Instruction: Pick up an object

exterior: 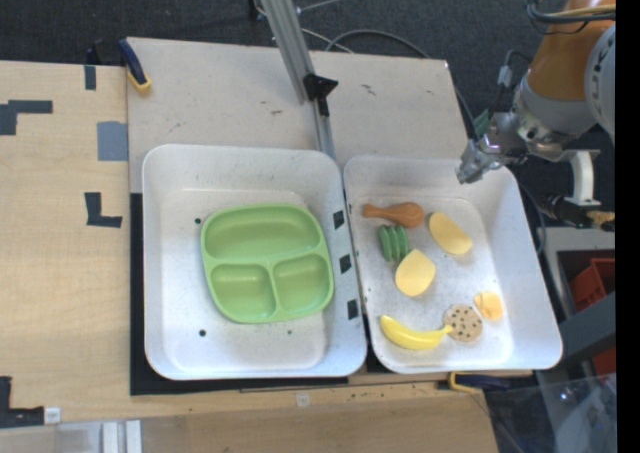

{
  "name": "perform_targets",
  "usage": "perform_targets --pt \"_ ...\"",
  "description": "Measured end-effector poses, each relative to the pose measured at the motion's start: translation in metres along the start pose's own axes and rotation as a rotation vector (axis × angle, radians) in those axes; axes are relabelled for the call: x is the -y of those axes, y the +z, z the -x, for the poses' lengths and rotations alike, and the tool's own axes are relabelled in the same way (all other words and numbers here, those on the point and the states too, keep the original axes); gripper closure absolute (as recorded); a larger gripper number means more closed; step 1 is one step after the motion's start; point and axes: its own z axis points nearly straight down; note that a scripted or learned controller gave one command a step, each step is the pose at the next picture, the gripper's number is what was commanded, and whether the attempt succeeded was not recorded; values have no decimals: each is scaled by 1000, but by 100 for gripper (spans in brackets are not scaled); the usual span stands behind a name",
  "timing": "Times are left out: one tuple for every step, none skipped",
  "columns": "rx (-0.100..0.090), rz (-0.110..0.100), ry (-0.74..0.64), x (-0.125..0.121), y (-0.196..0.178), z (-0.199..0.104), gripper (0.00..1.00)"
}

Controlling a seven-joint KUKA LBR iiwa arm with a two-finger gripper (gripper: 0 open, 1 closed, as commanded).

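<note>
The right bin (520, 241) holds several toy foods: a brown drumstick (395, 212), a green vegetable (393, 242), a yellow lemon-like piece (450, 234), a second yellow piece (415, 273), a banana (412, 334), a cookie (462, 322) and a small orange piece (489, 305). My gripper (474, 167) hangs over the bin's far right corner, above and to the right of the drumstick, with nothing seen between its fingers. The arm comes in from the upper right.
In the left bin (165, 241) lies a green divided plate (266, 263). A grey metal post (290, 36) slants up from between the bins. A blue and yellow clamp (133, 65) sits at the bench's far left corner.
</note>
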Motion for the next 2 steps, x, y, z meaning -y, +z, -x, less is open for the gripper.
perform_targets --pt "1 3 -1 2 -59 7 100" --pt "-1 -1 -1 1 -85 6 100"
